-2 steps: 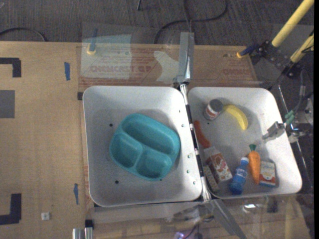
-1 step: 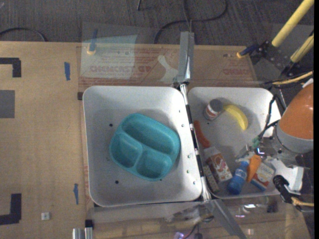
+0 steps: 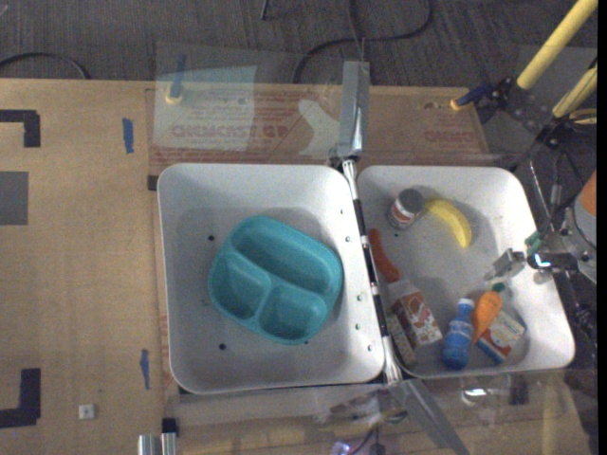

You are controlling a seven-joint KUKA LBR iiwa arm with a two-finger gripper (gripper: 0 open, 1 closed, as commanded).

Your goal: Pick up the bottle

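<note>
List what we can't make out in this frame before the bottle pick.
- Gripper, camera view: small and blurred at the right bin's edge; finger state unreadable.
- Arm: cut off by the frame's right side.
- Bottle: label too small to read.
- Carton: print too blurred to read.
- Can: banana lies against it; contact unclear.

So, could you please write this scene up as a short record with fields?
left bin: holds a teal divided tray
right bin: holds the rest
bottle: blue, near the front edge, beside a carrot
other items: banana, can, juice carton, small box, red-orange item by the divider
gripper: at the right bin's right side, above and right of the bottle, holding nothing visible
task state: bottle not yet picked up
</note>
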